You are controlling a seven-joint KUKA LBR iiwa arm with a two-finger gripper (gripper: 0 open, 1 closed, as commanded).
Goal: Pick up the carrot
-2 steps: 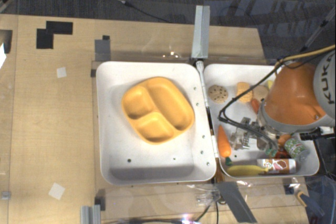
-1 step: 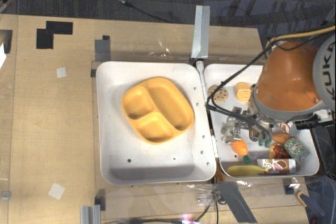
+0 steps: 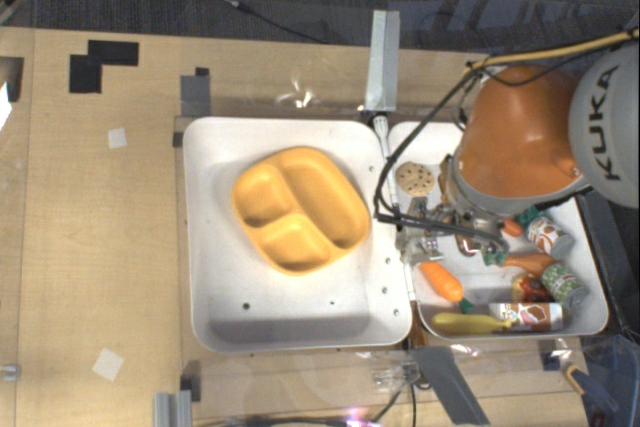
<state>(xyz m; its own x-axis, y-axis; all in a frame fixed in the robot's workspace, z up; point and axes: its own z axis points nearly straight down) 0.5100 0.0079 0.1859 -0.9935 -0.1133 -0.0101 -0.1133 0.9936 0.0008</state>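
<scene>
Seen from above: a wooden bench (image 3: 90,245) bearing two white bins side by side. Reaching in from the right of the view, a grey arm (image 3: 525,130) with an orange band, hanging over the right bin (image 3: 598,307).

In the left bin (image 3: 210,315), just a yellow divided plate (image 3: 298,207), well apart from anything that matters here.

In the right bin, a crowd of small things. Below the orange band, the gripper (image 3: 440,233), low over the bin's middle left. Open or closed: cannot tell, with the wrist and its cables in the way. Nothing seen held.

Along the bin's near wall, a yellow banana (image 3: 470,323), with a bottle (image 3: 535,315) beside it.

Between banana and gripper, the carrot (image 3: 441,281): on the bin floor by the left wall, just beside the gripper, on the side toward the bottom of the view. Long axis slanting from upper left to lower right. Free on both long sides, apart from the banana.

Up by the far left corner, a round cookie (image 3: 414,178).

Judged from this: not yet grasped. Calls for a short shift toward the near wall, closing across the carrot's width rather than along its slant, then straight down. Worth watching the bin's left wall, close by the carrot's upper end.
</scene>
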